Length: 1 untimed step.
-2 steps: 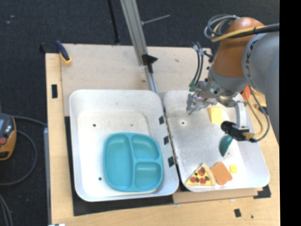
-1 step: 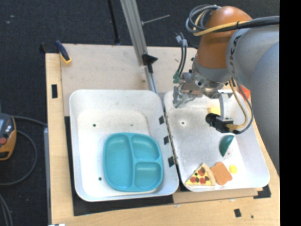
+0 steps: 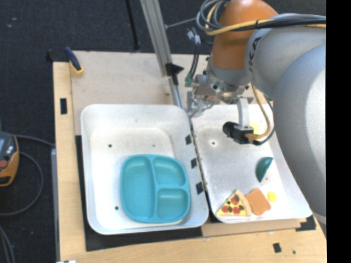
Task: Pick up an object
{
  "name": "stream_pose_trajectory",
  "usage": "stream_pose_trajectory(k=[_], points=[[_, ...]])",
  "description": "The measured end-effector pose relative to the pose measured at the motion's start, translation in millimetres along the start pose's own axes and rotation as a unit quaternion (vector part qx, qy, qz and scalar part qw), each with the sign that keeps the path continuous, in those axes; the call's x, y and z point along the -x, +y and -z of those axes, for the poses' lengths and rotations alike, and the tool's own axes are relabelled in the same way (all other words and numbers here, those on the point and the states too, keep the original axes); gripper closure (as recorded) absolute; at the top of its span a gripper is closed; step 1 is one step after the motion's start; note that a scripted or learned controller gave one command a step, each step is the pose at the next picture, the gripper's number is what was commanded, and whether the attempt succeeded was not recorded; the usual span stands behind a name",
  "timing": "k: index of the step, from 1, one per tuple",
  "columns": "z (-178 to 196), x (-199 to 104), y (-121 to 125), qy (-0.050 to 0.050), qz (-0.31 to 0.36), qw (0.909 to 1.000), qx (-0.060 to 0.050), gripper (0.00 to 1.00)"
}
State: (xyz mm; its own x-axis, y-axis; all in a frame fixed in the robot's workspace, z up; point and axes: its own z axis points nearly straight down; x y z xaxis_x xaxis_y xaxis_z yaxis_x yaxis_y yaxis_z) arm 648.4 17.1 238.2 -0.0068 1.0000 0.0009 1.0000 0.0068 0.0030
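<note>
Two shallow white bins sit side by side on the counter (image 3: 109, 75). Left of the dividing rims, the left bin (image 3: 104, 119) holds a turquoise divided plate (image 3: 155, 189), lying flat in the corner nearest the camera and close to the divider. Right of the divider, the right bin (image 3: 230, 158) holds the candidate objects: a toy pizza slice (image 3: 234, 204) against the near rim, an orange block (image 3: 258, 201) touching it on its right, a small yellow piece (image 3: 272, 196) just beyond that, and a dark green teardrop-shaped piece (image 3: 264, 168) farther from the near rim. The gripper (image 3: 198, 107) hangs over the far end of the divider, well apart from these objects; whether its jaws are open or closed cannot be told. Judged by appearance, the small items are light, rigid toy pieces with smooth surfaces, apt to slip. The orange block looks the easiest to take, pinched across its two longer flat sides; the pizza slice lies low and flat, offering little edge to hold.
</note>
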Motion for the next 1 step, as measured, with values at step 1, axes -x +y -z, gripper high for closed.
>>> stream_pose_trajectory(k=[1], points=[[-8.0,-47.2,21.4,0.0,0.0,1.0,0.0,1.0]])
